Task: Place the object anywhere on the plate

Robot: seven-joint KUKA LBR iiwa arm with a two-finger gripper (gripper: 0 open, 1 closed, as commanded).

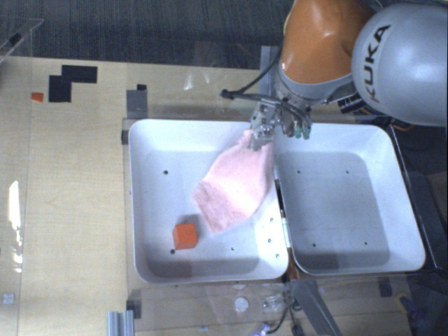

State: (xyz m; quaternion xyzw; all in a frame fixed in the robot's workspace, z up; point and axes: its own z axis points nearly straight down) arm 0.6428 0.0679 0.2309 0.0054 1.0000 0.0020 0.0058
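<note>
Two white bins stand side by side on the bench. The left bin [150, 201] holds a pink cloth [234, 187] and a small orange block [185, 236]. The gripper [260, 137] is over the far edge of the left bin, near the wall between the bins, and it pinches the top corner of the cloth between its fingers. The cloth hangs down from there, and its lower end lies on the bin floor, just beside the block. The right bin [350, 257] is next to it.
</note>
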